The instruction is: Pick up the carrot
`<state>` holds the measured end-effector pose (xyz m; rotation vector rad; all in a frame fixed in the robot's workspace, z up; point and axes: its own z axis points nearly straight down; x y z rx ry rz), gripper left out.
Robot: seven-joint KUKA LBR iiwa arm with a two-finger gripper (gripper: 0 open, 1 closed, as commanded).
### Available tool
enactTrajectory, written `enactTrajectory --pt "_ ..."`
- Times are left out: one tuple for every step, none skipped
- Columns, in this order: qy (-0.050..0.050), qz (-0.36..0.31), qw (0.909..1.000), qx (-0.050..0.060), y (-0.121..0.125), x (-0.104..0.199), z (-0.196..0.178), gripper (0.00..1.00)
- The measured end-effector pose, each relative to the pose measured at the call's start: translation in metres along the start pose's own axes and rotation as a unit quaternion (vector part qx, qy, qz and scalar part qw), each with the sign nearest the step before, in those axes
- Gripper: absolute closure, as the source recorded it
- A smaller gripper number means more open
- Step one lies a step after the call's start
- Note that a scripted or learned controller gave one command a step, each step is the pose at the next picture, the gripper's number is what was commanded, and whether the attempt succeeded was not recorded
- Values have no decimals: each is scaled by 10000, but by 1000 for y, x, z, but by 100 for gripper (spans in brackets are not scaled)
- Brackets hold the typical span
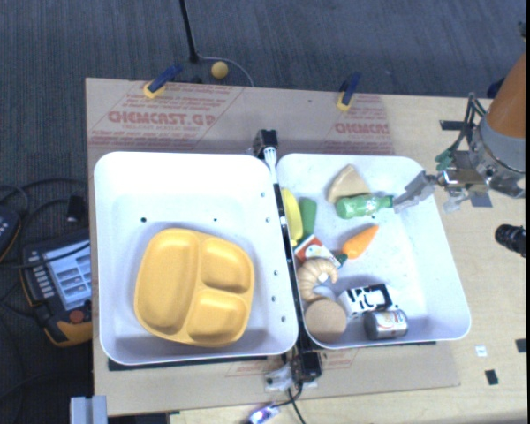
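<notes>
The carrot [360, 241] is a small orange cone with a green stub. It lies in the middle of the right bin [442, 272], tip pointing up and right. My gripper [445, 193] hovers over that bin's upper right corner, up and to the right of the carrot and well apart from it. Its fingers look spread open with nothing between them; one grey finger [413, 191] points toward a green bottle [364, 206].
Around the carrot lie a tan wedge [347, 184], a banana [291, 212], a green pepper [307, 212], a ridged beige item [318, 274], a brown ball [327, 318] and two cans [368, 297] [386, 323]. The left bin [124, 193] holds a yellow divided plate [194, 285].
</notes>
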<state>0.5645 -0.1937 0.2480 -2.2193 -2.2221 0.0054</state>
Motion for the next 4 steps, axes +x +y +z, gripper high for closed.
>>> enactTrajectory --pt "26 184 9998 61 -18 47 121 0" --pt "-11 792 9969 -24 8 73 158 0" --pt "-20 786 9969 -50 9 73 147 100" --pt "0 2610 9653 -17 75 126 62 100"
